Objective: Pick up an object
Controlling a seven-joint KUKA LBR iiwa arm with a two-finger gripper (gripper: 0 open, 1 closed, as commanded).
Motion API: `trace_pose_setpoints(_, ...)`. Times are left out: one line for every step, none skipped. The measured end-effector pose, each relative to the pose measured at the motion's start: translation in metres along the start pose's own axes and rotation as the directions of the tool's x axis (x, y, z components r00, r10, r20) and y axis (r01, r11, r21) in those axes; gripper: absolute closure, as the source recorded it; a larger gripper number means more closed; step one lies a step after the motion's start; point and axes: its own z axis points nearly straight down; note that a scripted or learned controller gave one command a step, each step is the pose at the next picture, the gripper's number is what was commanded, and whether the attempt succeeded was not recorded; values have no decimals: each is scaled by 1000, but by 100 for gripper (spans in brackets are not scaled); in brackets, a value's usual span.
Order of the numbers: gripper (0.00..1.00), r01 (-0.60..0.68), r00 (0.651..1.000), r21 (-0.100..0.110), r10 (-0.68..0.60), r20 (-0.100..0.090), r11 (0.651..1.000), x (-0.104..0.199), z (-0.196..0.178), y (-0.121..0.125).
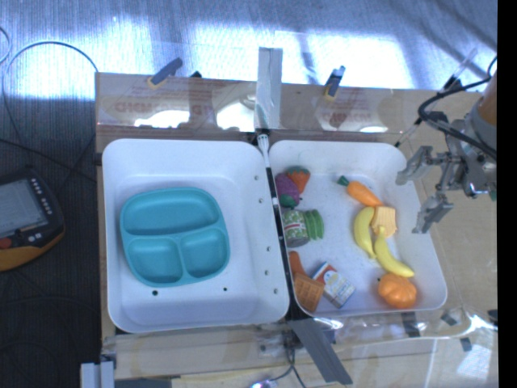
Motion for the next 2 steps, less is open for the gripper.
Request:
trace_pose_setpoints(0, 86, 996, 0, -86, -2, 996, -25, 163, -16)
trace_pose_setpoints(0, 8, 1000, 5, -8, 19, 1000, 37, 188, 6)
